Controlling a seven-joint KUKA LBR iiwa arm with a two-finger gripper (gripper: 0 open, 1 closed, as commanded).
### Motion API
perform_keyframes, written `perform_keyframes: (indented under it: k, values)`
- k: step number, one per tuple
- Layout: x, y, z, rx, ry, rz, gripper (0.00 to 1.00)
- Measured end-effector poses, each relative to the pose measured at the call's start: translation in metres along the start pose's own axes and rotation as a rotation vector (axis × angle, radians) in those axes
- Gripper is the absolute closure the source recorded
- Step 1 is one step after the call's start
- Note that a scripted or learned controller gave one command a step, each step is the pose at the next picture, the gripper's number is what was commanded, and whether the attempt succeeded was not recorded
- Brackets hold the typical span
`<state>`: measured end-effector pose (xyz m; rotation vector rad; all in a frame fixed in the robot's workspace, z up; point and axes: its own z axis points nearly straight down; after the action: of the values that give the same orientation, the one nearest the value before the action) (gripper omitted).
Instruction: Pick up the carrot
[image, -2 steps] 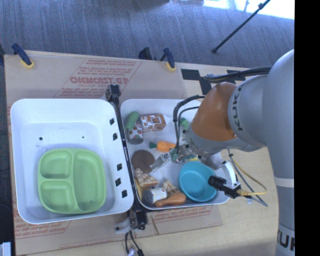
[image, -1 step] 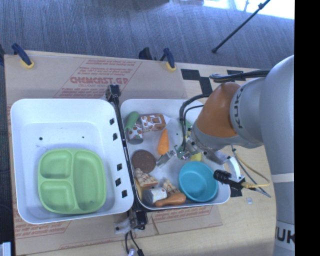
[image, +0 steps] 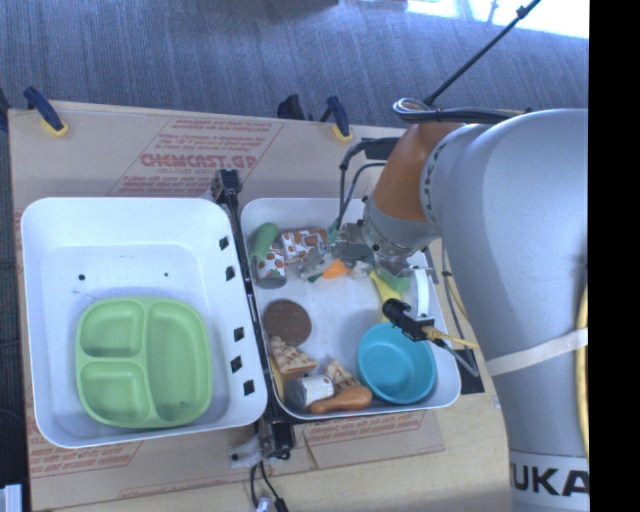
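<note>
Carrot lies roughly left-right beside fingers.

Glossy plastic bins, matt green tray, cardboard bench.

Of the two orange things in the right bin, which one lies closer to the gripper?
The small orange piece beside the gripper, near the bin's far end. The other, longer orange one lies at the near wall, below the blue bowl.

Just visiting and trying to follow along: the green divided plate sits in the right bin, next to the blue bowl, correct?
Not quite. The camera view shows the green plate alone in the left bin. The blue bowl is in the right bin, at its near right corner, among the toy foods.
</note>
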<state>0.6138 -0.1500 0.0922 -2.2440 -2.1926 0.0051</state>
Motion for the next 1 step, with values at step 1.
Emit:
perform_keyframes:
  k: [1]
  values:
    - [0.0008, -0.0003, -0.0098, 0.006, 0.000, -0.011, 1.00]
